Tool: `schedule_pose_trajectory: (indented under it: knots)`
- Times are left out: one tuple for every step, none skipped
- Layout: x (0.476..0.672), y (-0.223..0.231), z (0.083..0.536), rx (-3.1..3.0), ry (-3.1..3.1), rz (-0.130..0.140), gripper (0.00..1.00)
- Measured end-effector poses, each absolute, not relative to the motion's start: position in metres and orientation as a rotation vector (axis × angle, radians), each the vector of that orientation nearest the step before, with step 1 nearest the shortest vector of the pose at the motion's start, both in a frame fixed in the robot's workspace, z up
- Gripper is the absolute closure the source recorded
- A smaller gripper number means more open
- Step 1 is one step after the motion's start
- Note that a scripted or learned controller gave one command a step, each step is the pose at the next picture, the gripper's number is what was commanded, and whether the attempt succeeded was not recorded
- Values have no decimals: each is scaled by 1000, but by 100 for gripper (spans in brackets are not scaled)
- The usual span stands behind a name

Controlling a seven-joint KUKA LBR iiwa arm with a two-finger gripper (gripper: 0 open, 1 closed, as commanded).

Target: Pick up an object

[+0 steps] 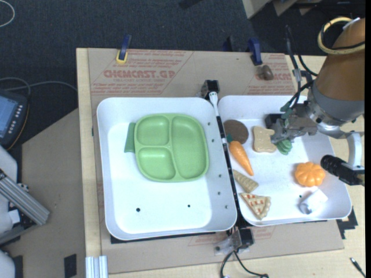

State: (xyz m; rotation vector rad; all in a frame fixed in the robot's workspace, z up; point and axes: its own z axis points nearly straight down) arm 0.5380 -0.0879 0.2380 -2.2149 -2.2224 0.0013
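Note:
In the right bin (336, 213) my gripper (282, 136) hangs low at the end of the grey and orange arm, right over a small green object (284, 147) that pokes out beneath it. A tan toast slice (264, 139) lies just left of the gripper, touching or nearly touching it. Further left are a brown round cookie (236, 130) and an orange carrot (241, 157). An orange pumpkin (309, 174) sits to the lower right of the gripper. The gripper body hides most of the green object.
A waffle piece (246, 183), a pizza slice (257, 204) and a small white and grey item (312, 201) lie near the right bin's front. The left bin (116, 201) holds a green divided plate (171, 146). Cables and a black part (341, 168) hang by the arm.

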Motion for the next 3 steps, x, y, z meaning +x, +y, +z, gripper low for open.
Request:
schedule_pose_trajectory:
  knots:
    - [527, -69, 232, -2218, -2221, 2, 100]
    - [525, -74, 235, -2220, -2221, 0, 100]
    - [521, -76, 234, -2219, -2221, 1, 100]
